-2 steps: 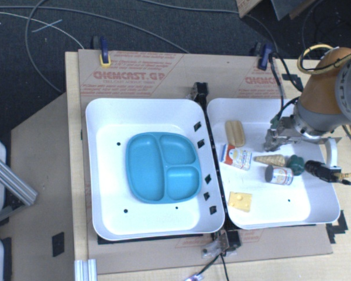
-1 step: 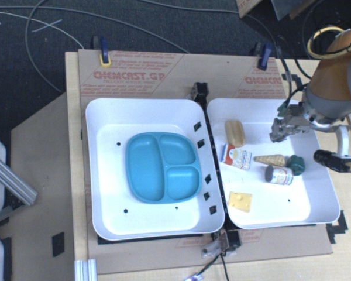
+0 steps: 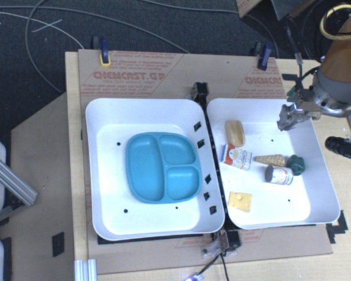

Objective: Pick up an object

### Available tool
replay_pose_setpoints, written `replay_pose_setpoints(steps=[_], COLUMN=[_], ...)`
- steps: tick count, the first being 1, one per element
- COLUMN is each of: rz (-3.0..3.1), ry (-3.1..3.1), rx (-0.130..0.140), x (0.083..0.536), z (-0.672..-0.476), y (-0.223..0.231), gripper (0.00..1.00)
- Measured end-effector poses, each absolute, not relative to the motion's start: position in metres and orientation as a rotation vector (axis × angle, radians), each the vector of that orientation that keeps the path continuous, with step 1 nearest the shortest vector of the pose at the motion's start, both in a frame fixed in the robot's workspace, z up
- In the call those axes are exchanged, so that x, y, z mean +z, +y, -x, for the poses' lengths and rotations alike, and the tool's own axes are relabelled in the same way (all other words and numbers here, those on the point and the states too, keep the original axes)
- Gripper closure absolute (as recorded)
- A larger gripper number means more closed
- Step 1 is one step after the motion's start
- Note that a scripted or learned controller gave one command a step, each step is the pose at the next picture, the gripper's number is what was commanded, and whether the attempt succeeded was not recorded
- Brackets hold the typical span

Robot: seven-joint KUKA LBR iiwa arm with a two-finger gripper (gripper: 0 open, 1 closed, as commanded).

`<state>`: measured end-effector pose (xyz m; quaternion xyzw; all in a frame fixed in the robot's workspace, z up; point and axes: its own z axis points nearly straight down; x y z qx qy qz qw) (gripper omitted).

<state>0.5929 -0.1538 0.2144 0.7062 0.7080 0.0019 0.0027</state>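
The yellow cheese-like slab [image 3: 240, 201] lies untouched; above it the gripper [image 3: 290, 119] hovers, its opening unclear, approaching; next, a descent onto something.

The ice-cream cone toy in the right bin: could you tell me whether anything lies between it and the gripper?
Nothing visible does. The gripper hangs over the right white bin's far right part, and bare bin floor separates it from the tan ice-cream cone toy with a green scoop. The small grey-capped bottle lies on the cone's near side.
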Motion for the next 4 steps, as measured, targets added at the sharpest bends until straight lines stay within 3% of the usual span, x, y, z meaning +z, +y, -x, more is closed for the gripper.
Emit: replay_pose_setpoints(steps=[1, 2, 4], rz=[-2.217, -2.218, -2.216], ry=[2.221, 2.228, 2.231], rx=[0.004, 0.000, 0.003], x=[0.239, 0.230, 0.231], z=[-0.594, -0.599, -0.589], y=[-0.154, -0.099, 0.014], gripper=[1.00, 1.00, 1.00])
